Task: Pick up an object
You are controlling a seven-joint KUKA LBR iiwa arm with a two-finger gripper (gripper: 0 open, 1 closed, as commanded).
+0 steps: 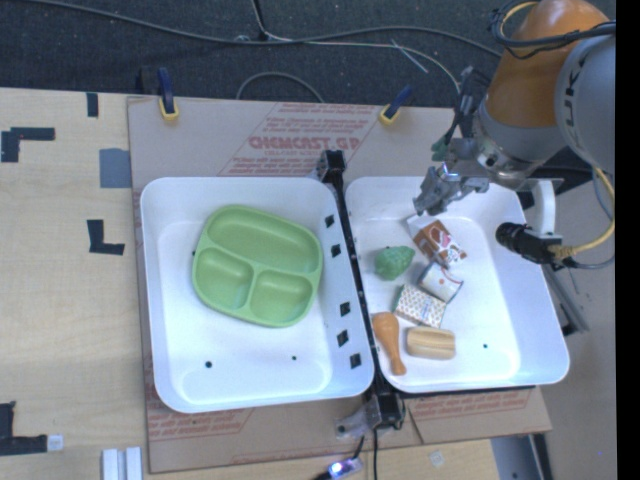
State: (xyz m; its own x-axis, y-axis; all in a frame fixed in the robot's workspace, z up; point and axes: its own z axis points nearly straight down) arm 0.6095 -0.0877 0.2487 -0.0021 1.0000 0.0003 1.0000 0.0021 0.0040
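My gripper (432,200) hangs over the back of the right bin (520,298), just above and behind a red and white carton (439,241). Nothing shows between its fingers. Below the carton lie a small white box (440,282) and a patterned packet (420,307). A green leafy toy (393,261) sits near the bin's left wall. An orange carrot (388,340) and a tan bread roll (430,344) lie toward the front.
A green divided plate (257,265) lies in the left bin (180,368). A black divider (343,268) runs between the bins. Clamps (166,103) hold the cardboard at the back. A black cylinder (520,240) juts over the right bin's right rim.
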